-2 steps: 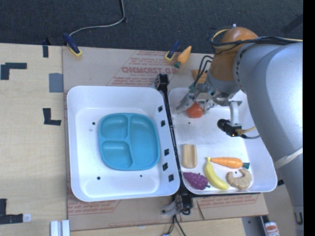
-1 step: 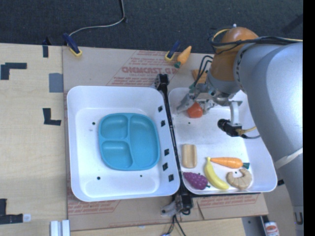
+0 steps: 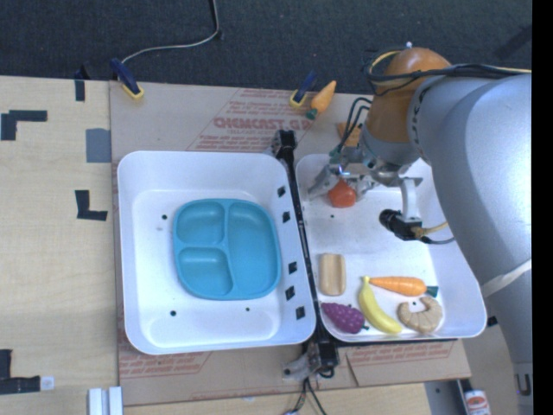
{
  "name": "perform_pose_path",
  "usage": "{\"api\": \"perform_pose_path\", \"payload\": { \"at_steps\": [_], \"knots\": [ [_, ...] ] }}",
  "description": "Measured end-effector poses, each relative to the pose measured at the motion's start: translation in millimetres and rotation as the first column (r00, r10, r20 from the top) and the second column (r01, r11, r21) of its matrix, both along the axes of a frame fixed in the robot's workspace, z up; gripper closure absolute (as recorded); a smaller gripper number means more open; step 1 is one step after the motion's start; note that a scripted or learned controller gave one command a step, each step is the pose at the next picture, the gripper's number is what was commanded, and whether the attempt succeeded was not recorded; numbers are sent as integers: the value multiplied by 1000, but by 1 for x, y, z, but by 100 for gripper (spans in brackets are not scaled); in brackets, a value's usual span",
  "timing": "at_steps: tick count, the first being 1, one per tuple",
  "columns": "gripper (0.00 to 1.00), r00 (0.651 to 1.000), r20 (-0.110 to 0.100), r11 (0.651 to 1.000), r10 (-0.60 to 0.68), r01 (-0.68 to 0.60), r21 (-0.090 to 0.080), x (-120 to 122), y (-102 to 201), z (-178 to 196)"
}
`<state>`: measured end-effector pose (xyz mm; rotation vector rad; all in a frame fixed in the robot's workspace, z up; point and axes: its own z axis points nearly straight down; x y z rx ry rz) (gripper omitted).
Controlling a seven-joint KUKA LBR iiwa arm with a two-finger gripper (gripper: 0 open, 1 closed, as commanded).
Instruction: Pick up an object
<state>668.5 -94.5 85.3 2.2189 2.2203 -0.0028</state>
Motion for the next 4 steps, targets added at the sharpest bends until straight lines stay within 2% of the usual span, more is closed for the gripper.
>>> {"api": "perform_pose_path", "payload": {
  "at_steps": [4],
  "knots": [
    [0, 1000, 0, 1000, -1, 1, -1, 0, -2, 0]
  ]
}}
